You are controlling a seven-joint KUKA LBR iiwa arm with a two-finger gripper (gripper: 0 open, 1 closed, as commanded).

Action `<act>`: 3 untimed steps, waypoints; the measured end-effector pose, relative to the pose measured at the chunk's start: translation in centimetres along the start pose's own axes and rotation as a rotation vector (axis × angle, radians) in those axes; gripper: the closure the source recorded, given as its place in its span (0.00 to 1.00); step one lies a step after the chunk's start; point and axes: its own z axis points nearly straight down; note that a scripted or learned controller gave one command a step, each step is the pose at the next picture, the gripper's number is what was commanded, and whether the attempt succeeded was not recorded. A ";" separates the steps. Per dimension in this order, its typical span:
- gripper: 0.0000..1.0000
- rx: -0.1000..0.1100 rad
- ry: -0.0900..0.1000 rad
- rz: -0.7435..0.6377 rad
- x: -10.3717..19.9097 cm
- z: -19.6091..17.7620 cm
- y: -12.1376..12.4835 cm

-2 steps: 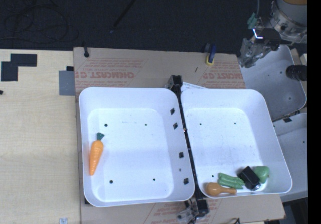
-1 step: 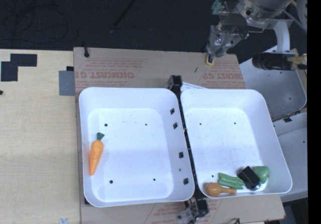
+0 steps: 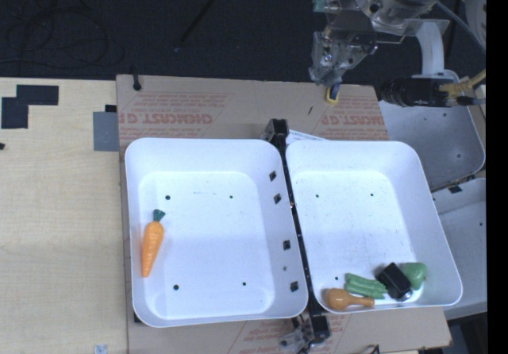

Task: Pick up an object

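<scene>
The 2-finger gripper [image 3: 333, 84] hangs above the printed brown cardboard sheet [image 3: 230, 110], its lettering mirrored and unreadable; whether it is clenched, I cannot tell. The orange plastic carrot [image 3: 152, 244] lies in the left white bin [image 3: 202, 152].

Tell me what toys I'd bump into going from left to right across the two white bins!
Carrot in the left bin → orange pear-shaped toy → green bean pod → black block → green toy, those four clustered in the right bin.
</scene>
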 end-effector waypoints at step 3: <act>1.00 0.001 -0.001 0.002 17.8 -6.2 2.4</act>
